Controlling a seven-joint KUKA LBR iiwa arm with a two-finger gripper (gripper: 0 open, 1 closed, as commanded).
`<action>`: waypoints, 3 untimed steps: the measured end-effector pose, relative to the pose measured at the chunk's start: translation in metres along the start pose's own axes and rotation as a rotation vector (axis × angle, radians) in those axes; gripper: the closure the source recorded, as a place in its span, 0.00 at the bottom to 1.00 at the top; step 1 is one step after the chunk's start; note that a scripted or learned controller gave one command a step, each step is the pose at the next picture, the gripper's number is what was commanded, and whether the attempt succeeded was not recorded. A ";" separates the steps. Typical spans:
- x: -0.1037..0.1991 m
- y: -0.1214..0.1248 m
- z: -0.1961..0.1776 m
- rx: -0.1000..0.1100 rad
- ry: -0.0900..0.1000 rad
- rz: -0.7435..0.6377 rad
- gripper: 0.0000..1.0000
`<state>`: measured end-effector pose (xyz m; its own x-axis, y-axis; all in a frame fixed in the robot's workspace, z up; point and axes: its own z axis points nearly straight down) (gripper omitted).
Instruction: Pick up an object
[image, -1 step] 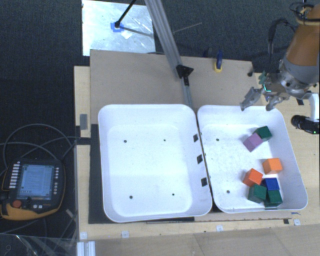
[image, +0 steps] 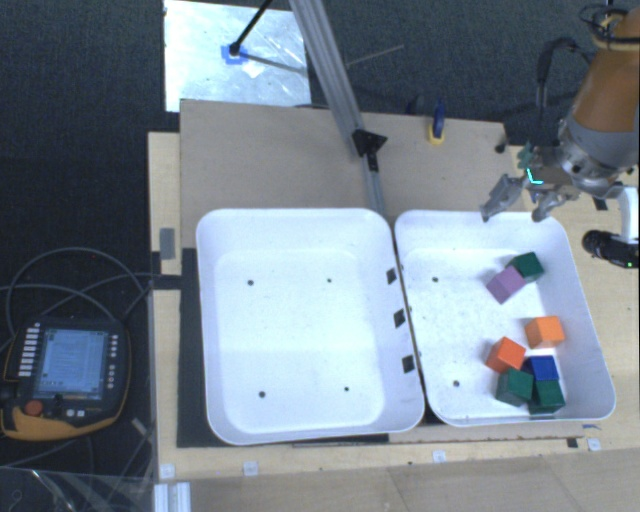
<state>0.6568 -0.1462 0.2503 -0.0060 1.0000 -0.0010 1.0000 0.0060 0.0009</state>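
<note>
With fingers spread and nothing held, the end effector (image: 523, 205) at upper right should drop straight over the purple block (image: 505, 284), clear of the green block (image: 527, 266) touching it.

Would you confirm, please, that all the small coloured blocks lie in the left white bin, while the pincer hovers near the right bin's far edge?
Not quite: the camera view shows the small coloured blocks in the right white bin, not the left white bin. The pincer does hover near the right bin's far edge.

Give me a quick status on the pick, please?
Gripper open, holding nothing, above right bin's far rim. Purple block and green block nearest, touching. Path clear.
</note>
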 end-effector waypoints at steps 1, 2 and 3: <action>-0.009 0.000 0.058 0.004 0.000 0.004 0.00; -0.002 -0.005 0.103 0.004 0.001 0.004 0.00; -0.002 -0.005 0.155 0.004 0.001 0.003 0.00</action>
<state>0.6516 -0.1479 0.0953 -0.0027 1.0000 0.0002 1.0000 0.0027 -0.0032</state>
